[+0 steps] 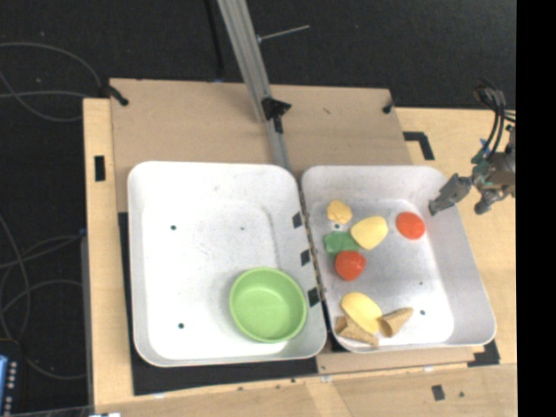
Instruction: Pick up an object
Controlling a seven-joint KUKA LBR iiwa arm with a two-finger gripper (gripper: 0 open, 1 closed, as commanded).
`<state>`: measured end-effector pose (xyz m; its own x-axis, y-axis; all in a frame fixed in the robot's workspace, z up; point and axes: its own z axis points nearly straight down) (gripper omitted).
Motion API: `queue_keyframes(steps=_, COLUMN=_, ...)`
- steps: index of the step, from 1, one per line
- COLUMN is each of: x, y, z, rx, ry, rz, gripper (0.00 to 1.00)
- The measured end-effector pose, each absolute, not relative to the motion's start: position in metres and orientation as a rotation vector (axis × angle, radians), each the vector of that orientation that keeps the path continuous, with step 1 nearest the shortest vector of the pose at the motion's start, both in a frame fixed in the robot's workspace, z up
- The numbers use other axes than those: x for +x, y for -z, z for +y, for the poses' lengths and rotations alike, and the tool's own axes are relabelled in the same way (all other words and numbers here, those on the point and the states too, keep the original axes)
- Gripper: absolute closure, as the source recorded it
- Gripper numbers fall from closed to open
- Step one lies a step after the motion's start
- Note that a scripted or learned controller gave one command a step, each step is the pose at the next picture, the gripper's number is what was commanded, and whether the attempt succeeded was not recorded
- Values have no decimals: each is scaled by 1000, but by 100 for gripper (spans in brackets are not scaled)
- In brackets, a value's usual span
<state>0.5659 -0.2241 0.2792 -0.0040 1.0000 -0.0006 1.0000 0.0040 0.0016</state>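
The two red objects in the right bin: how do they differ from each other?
The upper red object lies near the bin's right side, apart from the other items, closer to the gripper. The lower red object lies near the middle, touching a green piece and close to a yellow one. The upper one looks more orange-red, the lower one darker. Both are small and rounded.

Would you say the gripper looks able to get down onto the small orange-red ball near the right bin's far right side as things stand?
Probably yes. The gripper sits just past the right bin rim, close to the orange-red ball, which lies alone on bare bin floor. The nearest neighbour, a yellow piece, lies apart to its left, so a descent from above looks unobstructed.
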Motion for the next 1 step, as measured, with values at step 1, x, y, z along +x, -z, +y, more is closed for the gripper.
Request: queue_keyframes(steps=1, x=566, y=-279, z=-224, rx=2215, ry=0, rz=2225, gripper=0)
